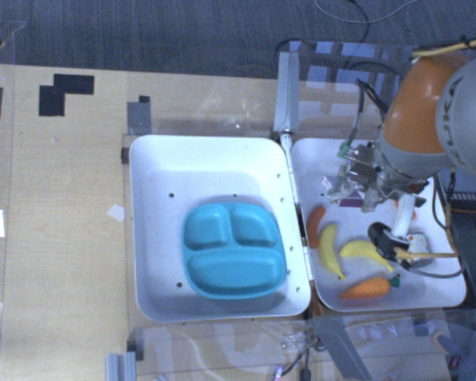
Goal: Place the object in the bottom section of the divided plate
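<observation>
A blue divided plate [234, 252] lies in the left bin [155, 173], its wide bottom section nearest the front and holding nothing. My gripper [351, 182] hangs over the back part of the right bin [452, 292], under the orange-banded wrist. A small dark purple piece [351, 202] shows just below the gripper; whether it is held is unclear. On the right bin's floor lie a red sausage-like piece [314, 222], two yellow bananas [329, 250] [365, 251] and an orange carrot [365, 289].
The two bins meet at a raised divider wall [297, 221] between the plate and the toy food. A metal post [285, 94] stands behind that joint. Cables run along the right bin's right side.
</observation>
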`<state>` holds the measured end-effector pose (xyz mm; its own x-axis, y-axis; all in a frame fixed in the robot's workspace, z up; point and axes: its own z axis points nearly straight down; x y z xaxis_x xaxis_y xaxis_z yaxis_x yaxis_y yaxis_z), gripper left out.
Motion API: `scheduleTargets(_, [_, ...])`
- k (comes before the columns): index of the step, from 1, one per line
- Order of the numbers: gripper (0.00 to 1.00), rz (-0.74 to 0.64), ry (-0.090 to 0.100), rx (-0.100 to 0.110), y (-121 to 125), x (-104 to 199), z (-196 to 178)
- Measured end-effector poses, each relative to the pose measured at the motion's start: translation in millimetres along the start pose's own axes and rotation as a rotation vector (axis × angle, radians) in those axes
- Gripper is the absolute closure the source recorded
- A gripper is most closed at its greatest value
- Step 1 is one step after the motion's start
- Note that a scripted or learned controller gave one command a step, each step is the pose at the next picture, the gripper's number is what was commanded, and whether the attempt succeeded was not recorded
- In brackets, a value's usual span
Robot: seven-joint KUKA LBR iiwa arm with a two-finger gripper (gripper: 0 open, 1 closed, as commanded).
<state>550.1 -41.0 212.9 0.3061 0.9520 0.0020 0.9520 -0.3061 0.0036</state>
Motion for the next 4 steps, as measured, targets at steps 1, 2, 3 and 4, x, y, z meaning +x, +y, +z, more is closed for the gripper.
scheduleTargets(1, [1.0,0.133,-0.001,0.004,-19,72,29])
scheduleTargets(2, [0.0,0.133,-0.001,0.003,-19,72,29])
scheduleTargets(3, [0.0,0.15,-0.001,0.003,-31,120,29])
scheduleTargets(4, [0.0,-0.053,0.0,0.002,-57,132,6])
